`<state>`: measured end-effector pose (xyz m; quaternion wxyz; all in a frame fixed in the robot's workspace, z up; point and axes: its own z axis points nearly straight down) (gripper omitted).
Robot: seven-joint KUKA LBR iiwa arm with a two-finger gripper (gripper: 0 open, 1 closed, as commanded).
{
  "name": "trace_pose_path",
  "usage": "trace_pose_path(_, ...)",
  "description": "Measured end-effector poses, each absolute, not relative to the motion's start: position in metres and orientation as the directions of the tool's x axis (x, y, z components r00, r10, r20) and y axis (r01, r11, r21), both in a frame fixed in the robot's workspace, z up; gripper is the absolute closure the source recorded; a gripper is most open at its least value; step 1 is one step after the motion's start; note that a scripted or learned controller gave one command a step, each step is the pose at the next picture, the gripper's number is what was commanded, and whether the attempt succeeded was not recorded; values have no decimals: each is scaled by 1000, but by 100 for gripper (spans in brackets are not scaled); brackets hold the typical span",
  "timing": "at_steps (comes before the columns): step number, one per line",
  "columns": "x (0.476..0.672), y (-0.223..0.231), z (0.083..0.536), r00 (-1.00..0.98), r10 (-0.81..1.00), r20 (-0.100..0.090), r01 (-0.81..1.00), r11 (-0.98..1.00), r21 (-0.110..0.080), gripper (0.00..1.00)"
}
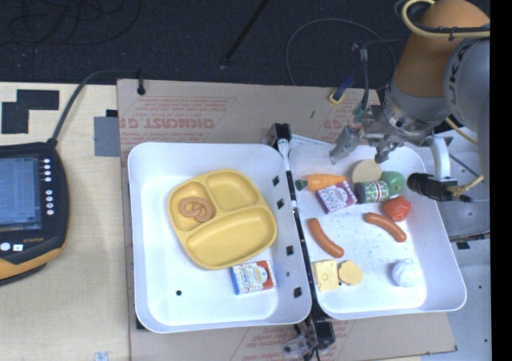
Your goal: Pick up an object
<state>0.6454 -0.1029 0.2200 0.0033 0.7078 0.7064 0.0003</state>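
Observation:
My gripper (366,146) hangs over the back edge of the right bin (436,287), its two fingers spread open with nothing between them. Just in front of it lies a beige round piece (366,170). Beside that are a green bottle (381,190), an orange carrot (324,182) and a purple packet (336,196). Farther forward in the same bin lie a red fruit (397,208), two sausages (386,226) (326,237), a cheese block (326,275), a yellow disc (350,273) and a white lump (402,272).
The left bin (148,271) holds a yellow divided plate (228,223) with a small ring-shaped piece (194,208) on it, and a small carton (253,277). A black clip strip (290,215) runs between the bins. A teach pendant (28,203) lies at far left.

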Motion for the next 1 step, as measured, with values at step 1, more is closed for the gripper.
trace_pose_path(1, 645, -84, 100, 2, 1000, -2, 1000, -2, -1, 0)
